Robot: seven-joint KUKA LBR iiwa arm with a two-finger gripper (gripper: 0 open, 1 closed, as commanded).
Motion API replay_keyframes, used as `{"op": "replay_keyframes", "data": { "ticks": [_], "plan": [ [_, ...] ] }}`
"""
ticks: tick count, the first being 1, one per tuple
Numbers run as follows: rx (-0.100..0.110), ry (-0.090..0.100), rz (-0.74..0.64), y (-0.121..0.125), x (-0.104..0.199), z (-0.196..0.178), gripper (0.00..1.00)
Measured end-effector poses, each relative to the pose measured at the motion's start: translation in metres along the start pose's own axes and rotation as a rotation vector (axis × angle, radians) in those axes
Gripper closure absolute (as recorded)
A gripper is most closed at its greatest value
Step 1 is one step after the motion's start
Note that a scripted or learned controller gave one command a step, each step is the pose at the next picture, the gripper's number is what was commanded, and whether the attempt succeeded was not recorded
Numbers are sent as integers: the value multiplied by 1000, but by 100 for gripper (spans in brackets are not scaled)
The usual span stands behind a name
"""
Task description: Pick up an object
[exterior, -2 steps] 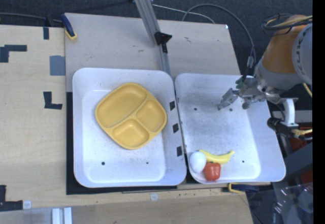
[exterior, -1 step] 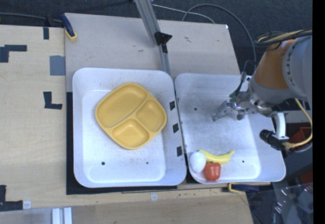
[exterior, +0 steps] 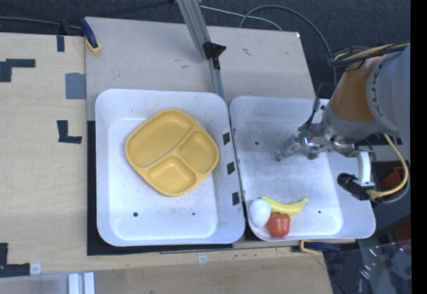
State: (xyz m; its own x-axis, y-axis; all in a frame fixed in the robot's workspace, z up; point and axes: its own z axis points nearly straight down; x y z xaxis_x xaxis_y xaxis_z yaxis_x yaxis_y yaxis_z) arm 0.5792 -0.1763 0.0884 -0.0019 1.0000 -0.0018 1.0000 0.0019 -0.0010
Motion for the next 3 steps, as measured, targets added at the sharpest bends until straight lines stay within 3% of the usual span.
{"op": "replay_keyframes", "data": {
  "ticks": [1,3],
  "plan": [
    [0,1,-1,0,1,-10,100],
    [-5,0,0,-5,-3,-120,100]
  ]
}}
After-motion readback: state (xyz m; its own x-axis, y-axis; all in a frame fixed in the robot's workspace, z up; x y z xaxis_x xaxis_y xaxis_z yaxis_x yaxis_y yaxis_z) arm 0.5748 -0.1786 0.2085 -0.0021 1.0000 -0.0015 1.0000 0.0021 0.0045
